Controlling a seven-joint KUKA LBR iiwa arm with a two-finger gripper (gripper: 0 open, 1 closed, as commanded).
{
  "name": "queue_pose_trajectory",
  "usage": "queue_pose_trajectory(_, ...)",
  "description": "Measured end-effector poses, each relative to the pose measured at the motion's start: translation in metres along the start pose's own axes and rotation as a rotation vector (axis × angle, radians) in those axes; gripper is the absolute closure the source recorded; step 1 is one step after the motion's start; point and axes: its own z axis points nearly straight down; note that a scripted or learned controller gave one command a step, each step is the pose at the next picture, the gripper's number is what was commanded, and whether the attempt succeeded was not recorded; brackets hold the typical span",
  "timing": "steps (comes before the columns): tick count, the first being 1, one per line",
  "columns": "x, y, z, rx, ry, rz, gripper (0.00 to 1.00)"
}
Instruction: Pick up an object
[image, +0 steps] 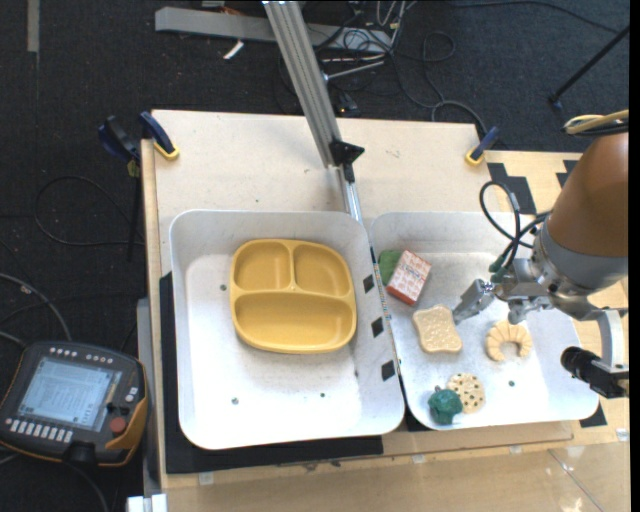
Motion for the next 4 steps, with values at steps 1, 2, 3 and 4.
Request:
queue_pose_trajectory(1,0.000,0.000,0.000,0.000,0.000,0.001,0.00)
queue_pose_trajectory(2,-0.005,-0.010,0.055,0.006,0.001,0.003,0.00)
queue_pose_trajectory(3,-0.012,-0.004,0.107,0.004,0.000,0.002,0.00)
queue_pose_trajectory(4,-0.012,-0.004,0.128,-0.001,0.000,0.002,0.00)
